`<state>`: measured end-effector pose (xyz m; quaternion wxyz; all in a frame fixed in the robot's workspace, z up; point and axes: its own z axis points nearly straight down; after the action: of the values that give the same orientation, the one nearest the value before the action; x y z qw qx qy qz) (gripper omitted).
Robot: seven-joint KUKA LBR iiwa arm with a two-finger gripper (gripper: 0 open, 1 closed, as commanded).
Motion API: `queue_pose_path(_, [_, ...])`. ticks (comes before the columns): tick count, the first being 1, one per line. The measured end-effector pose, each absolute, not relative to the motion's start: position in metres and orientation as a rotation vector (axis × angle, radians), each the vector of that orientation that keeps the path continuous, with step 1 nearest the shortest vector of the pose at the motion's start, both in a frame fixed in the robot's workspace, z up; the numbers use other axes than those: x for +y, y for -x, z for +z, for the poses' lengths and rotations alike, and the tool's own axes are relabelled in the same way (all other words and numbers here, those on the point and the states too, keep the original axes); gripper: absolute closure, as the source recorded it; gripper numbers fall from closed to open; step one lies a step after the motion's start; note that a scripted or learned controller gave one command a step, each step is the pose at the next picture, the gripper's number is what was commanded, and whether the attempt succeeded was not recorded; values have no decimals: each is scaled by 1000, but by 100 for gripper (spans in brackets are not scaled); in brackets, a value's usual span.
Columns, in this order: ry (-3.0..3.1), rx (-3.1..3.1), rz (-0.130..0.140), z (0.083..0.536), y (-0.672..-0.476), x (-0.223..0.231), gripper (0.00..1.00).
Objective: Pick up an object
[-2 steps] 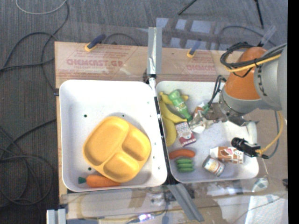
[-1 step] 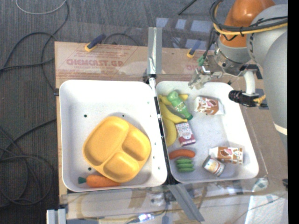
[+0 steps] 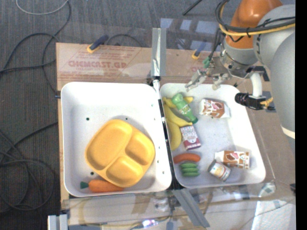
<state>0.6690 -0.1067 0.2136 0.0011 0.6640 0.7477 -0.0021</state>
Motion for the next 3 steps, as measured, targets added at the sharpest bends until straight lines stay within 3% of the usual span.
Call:
queue_pose_path(1, [-2020,2406,-1,119,-658,-108,0])
queue_pose_path(2, [-1853,2527,5,88,-608,-146,0])
queue_pose_path(3, [-1850,2523,11,98,-610,-145,100])
